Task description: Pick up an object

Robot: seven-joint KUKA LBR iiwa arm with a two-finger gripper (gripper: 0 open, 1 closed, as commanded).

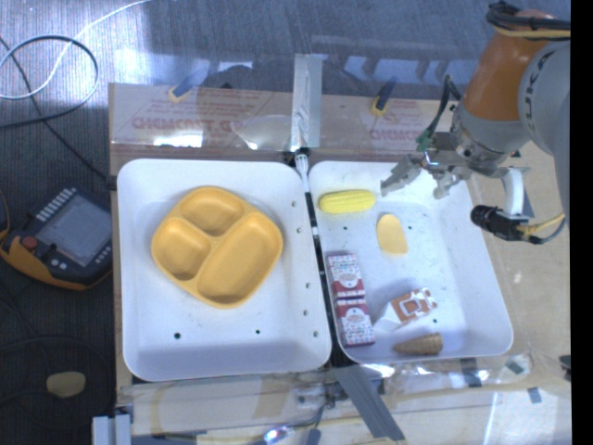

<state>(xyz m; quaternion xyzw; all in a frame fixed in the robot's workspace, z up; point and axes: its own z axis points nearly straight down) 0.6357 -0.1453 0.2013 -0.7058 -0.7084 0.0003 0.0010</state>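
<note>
Corn, a small yellow cob (346, 201), lies on its side in the right bin (482, 286) near that bin's far left corner, just to the left of the gripper (419, 180) and slightly nearer the camera. Nothing touches the cob; it sits apart from the fingers. The gripper hangs over the far edge of the right bin with its two fingers spread apart, one (397, 178) angled toward the cob and the other (445, 185) further right, and nothing lies between them.

Below the jaws, toward the camera, a flat pale-yellow piece (392, 234) rests on the bin floor, close to the cob but not touching it. Further from the jaws toward the near side, a red-and-white carton (349, 298) lies lengthwise along the bin's left wall. To its right sits a small orange-and-white packet (411, 306), tilted, and just beyond that, by the near rim, a brown oblong lump (418, 345).

Left of the jaws, across the divider between the bins, the left bin (148, 341) holds a yellow plate with three compartments (218, 245), sitting upright and roughly central.

Behind the jaws, the arm rises to the right, its orange band (505, 72) above the grey wrist. Well off to the left, on the dark floor, lies a handheld control pendant (63, 237) with cables trailing above it.
</note>
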